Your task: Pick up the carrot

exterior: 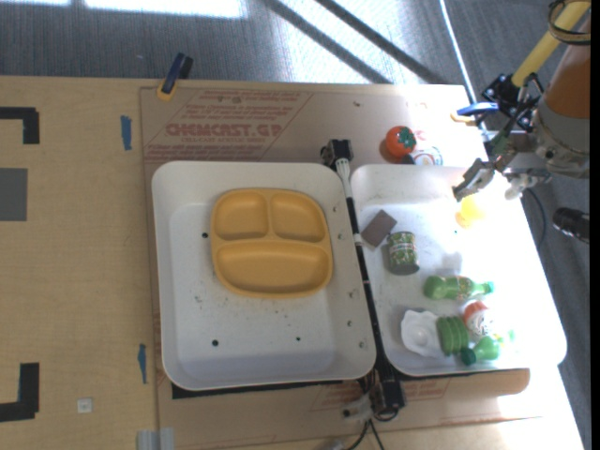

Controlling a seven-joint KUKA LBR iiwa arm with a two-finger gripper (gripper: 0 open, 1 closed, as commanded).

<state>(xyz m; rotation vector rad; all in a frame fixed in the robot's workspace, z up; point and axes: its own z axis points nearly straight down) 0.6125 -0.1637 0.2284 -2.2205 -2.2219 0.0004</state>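
The claw [489,182] hangs over the far right corner of the right bin [548,331], at the end of the arm [565,111]. The view does not show how far open it is, and nothing can be seen in its hold.

The only orange thing with a green top, which I take for the carrot [398,142], though it looks rather round, lies to the left of the claw and a little beyond it. It sits on the cardboard [234,125] just outside the bin's far rim, well apart from the claw.

Just below the claw a small yellow piece [469,215] lies on the bin floor. Further towards the near edge are a green bottle [455,288] and a cluster of green and white things [450,334]. Left of the claw and nearer are a grey block [379,228] and a green can [401,252]. Far to its left, the left bin [178,279] holds a yellow plate [272,242]
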